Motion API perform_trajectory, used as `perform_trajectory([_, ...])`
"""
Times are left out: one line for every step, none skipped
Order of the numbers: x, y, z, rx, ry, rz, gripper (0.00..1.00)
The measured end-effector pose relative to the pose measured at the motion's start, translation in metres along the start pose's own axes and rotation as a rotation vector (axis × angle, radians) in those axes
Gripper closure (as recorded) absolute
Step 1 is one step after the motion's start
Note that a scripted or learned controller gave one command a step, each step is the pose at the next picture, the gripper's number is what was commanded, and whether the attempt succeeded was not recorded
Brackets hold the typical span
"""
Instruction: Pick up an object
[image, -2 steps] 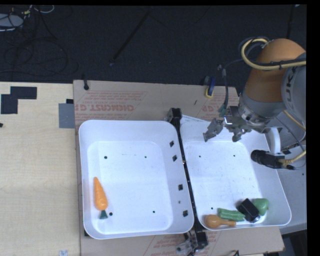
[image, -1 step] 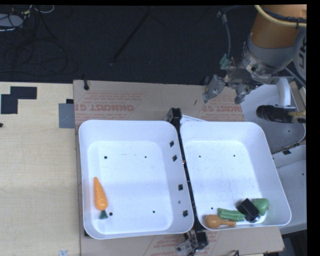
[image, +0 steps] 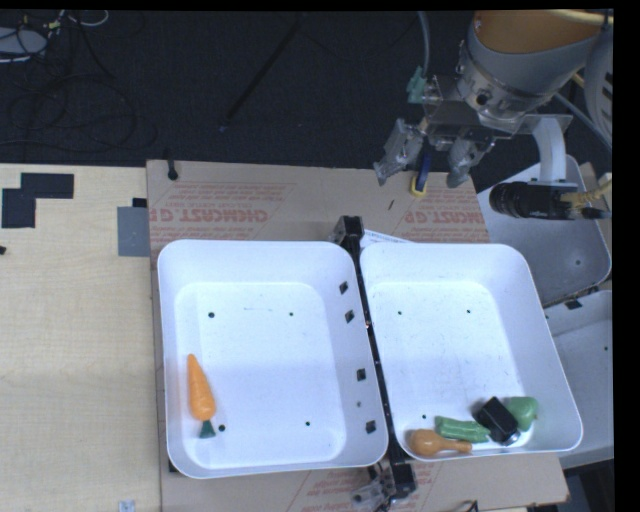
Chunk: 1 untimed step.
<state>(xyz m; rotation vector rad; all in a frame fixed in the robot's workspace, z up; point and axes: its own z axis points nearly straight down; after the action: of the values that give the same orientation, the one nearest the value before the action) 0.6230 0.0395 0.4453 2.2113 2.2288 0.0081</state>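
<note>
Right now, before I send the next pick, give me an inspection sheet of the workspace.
Surface: two shallow white bins, left bin and right bin, side by side on a cardboard sheet.
Job's things: toy carrot in the left bin's near-left corner; in the right bin's near-right corner an orange pear-shaped piece, a green pod, a black block and a green lump, bunched together.
Clutter: nothing seen.
Tool: tool raised beyond the right bin, nothing between its fingers.
Cables: loose cables on the dark floor, far left.
Surroundings: wooden bench with black marks.
</note>
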Motion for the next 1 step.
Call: perform_trajectory([0.0828,-0.0568,-0.0713,0.001,0.002,-0.003,0.00])
